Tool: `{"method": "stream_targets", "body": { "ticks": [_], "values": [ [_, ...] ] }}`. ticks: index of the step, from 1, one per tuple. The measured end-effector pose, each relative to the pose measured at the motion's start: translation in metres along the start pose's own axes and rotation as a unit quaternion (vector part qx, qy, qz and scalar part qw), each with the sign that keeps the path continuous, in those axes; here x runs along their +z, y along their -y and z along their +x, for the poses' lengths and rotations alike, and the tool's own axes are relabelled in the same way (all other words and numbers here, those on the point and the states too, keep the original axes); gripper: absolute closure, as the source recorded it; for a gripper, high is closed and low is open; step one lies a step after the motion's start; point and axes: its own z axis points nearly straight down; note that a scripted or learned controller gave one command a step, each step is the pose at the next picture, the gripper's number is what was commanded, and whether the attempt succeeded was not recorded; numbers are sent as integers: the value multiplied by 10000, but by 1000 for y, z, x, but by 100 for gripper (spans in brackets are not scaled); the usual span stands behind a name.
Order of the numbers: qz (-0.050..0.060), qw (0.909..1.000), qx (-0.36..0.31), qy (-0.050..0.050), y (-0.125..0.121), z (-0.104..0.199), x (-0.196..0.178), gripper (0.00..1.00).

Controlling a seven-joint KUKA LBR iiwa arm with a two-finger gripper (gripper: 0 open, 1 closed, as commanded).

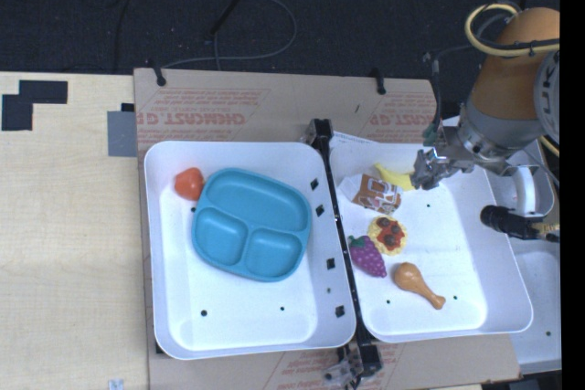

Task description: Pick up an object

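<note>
Banana [395, 175] just beside gripper [426, 171]

Light wooden bench [64, 233]. On it: brown cardboard sheet [274, 110], printed lettering reversed. Two shallow white bins side by side on the cardboard, left bin [238, 324] touching right bin [457, 310].

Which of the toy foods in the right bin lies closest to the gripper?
The yellow banana, at the bin's far side, lies just left of the gripper. The brown waffle, pizza, purple grapes and chicken drumstick lie farther from it.
</note>
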Motion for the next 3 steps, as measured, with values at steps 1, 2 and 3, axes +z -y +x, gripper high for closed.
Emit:
{"method": "stream_targets", "body": {
  "ticks": [1, 2, 3],
  "values": [
    [6, 10000, -12, -1, 0, -1, -47, 100],
    [30, 10000, -29, -11, 1, 60, -46, 100],
    [34, 10000, -19, -8, 10, 112, -49, 100]
  ]
}}
